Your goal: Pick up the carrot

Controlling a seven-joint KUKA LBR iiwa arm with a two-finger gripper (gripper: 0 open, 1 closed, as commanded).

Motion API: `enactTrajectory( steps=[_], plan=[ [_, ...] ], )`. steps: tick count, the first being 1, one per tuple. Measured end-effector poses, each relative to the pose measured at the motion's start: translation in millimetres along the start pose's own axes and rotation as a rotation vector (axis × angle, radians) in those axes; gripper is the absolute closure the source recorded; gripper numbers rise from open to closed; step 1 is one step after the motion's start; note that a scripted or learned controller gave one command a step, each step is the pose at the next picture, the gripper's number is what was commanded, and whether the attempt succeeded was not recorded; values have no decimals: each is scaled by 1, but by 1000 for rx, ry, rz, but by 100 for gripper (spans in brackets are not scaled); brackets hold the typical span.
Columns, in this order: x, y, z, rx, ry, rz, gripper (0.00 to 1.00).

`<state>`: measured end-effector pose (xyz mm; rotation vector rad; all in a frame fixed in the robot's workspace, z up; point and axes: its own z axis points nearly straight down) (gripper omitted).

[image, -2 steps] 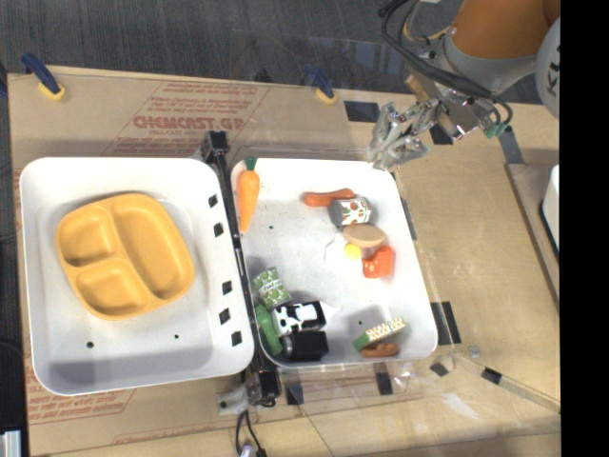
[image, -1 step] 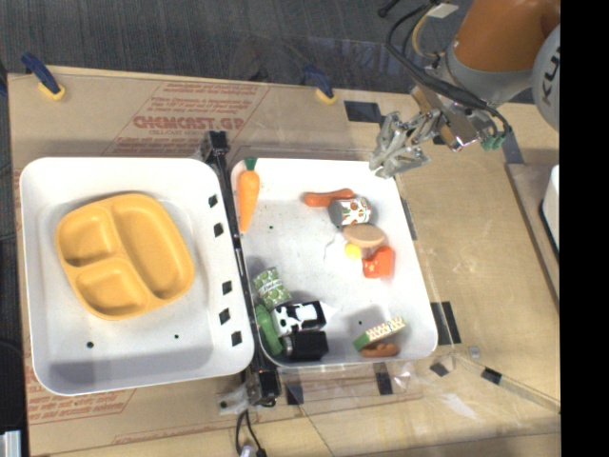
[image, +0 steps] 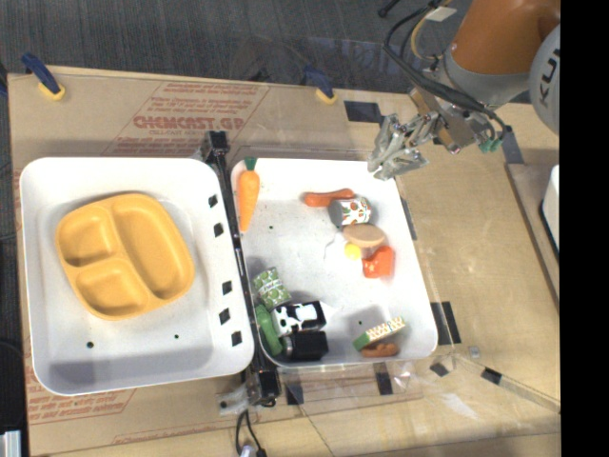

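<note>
Carrot (image: 247,194): lies along the left wall of the right bin, at about ten o'clock in that bin, green top toward twelve o'clock, orange tip toward six; nothing touches it but the bin wall.
Right bin (image: 314,355): white and shallow, holding the carrot and a scatter of toy food.
Sausage (image: 327,198): orange-red, at about one o'clock in the right bin, well apart from the carrot toward three o'clock.
Small can (image: 353,212): just beside the sausage, at its five o'clock.
Red piece (image: 379,261): near the bin's right wall at three o'clock, touching a pale round piece (image: 363,238) above it.
Black-and-white toy (image: 303,317): at six o'clock in the bin, with a green packet (image: 269,285) just beside it at eleven o'clock.
Left bin (image: 57,365): holds a yellow divided tray (image: 124,254).
Gripper (image: 393,154): hovers over the right bin's upper right corner, at one o'clock, well apart from the carrot; nothing sits between its fingers, and whether they are spread or pressed together I cannot tell.
Arm (image: 500,17): reaches in from two o'clock.
</note>
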<state>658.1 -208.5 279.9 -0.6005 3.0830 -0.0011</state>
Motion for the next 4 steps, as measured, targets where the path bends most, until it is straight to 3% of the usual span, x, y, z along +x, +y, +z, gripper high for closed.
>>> enactTrajectory(
  steps=[2, 3, 4],
  plan=[
    [1, -2, 8, 3, -4, 210, 100],
    [1, -1, 10, 1, -2, 206, 100],
    [2, -1, 18, -3, 7, 434, 100]
  ],
)
